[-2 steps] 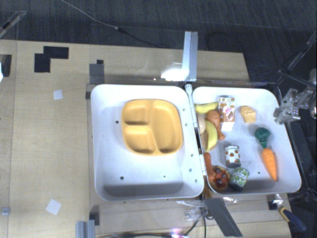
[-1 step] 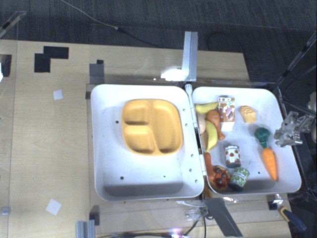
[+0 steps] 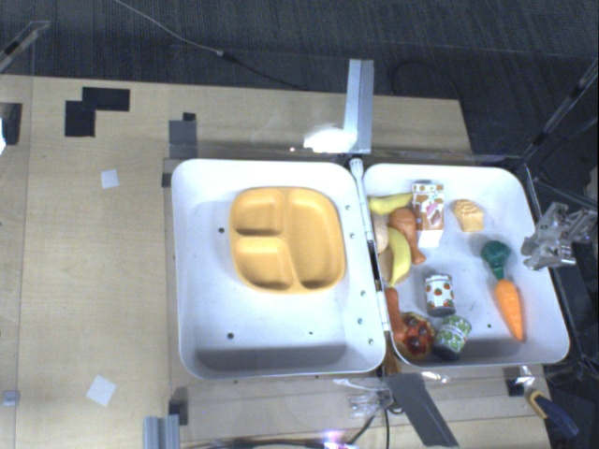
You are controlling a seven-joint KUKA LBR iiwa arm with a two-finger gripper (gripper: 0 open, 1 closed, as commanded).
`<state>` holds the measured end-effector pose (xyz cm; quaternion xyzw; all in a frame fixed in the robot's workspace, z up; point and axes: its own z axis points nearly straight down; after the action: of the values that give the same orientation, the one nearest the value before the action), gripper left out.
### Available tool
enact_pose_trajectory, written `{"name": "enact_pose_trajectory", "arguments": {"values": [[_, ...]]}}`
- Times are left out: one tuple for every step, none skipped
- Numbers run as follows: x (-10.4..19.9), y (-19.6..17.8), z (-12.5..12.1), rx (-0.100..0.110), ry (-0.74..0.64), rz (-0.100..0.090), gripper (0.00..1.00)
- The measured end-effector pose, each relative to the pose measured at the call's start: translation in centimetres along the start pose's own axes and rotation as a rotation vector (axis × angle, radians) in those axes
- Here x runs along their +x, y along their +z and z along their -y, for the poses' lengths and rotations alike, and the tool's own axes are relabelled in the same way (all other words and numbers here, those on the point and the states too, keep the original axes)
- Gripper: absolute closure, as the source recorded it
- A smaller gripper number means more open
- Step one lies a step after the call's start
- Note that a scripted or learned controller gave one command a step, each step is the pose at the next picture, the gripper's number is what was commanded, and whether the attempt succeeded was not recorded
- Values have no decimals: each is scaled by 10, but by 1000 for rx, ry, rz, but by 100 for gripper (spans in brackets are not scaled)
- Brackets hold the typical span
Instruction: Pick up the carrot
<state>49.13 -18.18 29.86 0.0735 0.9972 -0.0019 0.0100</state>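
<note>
Two white bins sit on your surface; the carrot [image 3: 508, 309] lies untouched near the right bin's [image 3: 541, 346] right wall. Your end effector [image 3: 550, 243] hovers just above-right of it, its state I cannot tell; grasping remains.

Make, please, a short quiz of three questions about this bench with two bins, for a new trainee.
1. True or false: the carrot lies in the left bin.
2. What sits in the left bin?
A. a yellow divided plate
B. a banana
C. a small can
3. Fill in: the gripper is at the ______ edge of the right bin, above the carrot in the view.

Key
1. False. The carrot lies in the right bin, near its right wall, its green top pointing up in the view.
2. A. The banana and the small can are in the right bin.
3. right
</note>
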Motion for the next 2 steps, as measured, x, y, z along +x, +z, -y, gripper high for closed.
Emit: {"name": "enact_pose_trajectory", "arguments": {"values": [[-143, -10, -31, -4, 59, -10, 100], [-157, -11, -30, -1, 227, -6, 100]]}}
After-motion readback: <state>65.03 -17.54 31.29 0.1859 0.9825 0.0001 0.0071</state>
